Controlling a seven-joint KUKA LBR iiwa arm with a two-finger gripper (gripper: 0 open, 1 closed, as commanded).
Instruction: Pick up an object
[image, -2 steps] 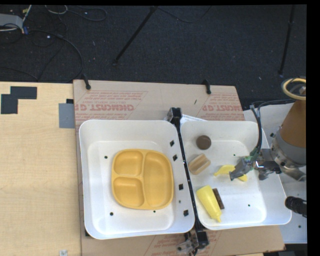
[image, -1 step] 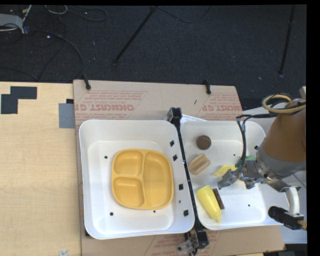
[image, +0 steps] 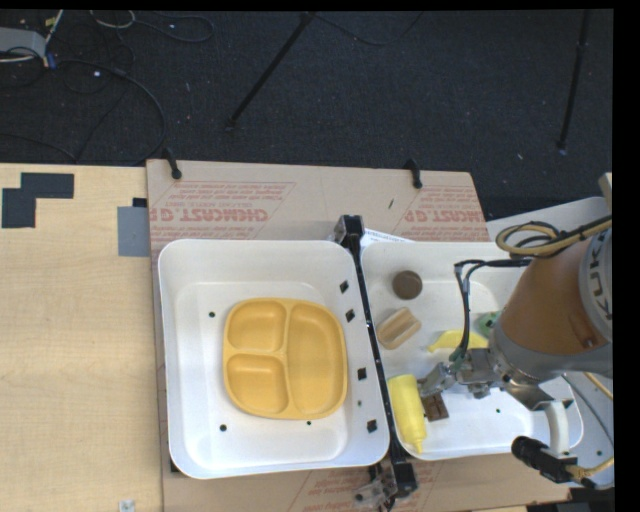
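The right bin (image: 480, 435) holds a round brown disc (image: 406, 285), a tan block (image: 397, 328), a long yellow piece (image: 407, 410) along its left wall, and a smaller yellow piece (image: 446, 342) beside a green item (image: 487, 322). My gripper (image: 438, 388) is low in this bin, just right of the long yellow piece and below the small yellow one. A small dark brown bit (image: 435, 407) lies right at its tip. The orange band and wrist (image: 545, 305) cover the bin's right part.
The left bin (image: 190, 300) holds a yellow divided plate (image: 285, 357). A black divider (image: 362, 340) runs between the bins. Cardboard (image: 300, 205) lies under them, with a wooden bench (image: 70, 350) to the left. Cables (image: 530, 238) loop off the arm.
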